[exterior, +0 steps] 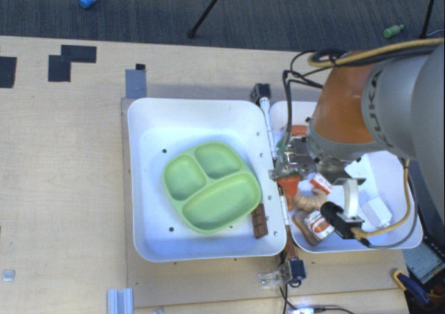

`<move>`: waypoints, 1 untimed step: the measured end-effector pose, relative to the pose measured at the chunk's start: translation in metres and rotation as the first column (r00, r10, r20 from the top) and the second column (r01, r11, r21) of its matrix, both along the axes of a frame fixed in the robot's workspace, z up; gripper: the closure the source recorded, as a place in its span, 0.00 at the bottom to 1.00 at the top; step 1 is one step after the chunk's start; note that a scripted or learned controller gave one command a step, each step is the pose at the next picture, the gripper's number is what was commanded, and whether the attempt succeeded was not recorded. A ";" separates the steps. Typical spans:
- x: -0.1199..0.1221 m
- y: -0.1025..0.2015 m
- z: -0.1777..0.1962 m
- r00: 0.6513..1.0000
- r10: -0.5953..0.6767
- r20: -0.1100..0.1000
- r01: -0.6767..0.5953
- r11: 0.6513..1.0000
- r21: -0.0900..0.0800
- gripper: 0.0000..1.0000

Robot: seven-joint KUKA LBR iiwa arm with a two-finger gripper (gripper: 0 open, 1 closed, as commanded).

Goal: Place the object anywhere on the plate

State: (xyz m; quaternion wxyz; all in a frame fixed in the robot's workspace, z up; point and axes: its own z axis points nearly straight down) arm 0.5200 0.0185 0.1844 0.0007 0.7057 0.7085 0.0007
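You see the grey arm (389, 104), with its orange band, reaching in from the right over the right bin (410, 236). The left bin (139, 167) holds a green three-compartment plate (212, 186), with a small brown bar (259, 222) lying just beside its lower right rim. The gripper (306, 167) hangs low over a jumble of small objects (313, 208) in the right bin's left side. You cannot tell its state, nor whether it has hold of anything.

A green three-compartment plastic plate (212, 185) lies in the left white bin (149, 236); at its five o'clock, a brown bar (259, 223) touches its rim.
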 end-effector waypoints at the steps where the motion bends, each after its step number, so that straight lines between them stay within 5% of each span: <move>1: 0.002 -0.092 0.000 1.000 -0.002 0.001 0.002 1.000 -0.002 1.00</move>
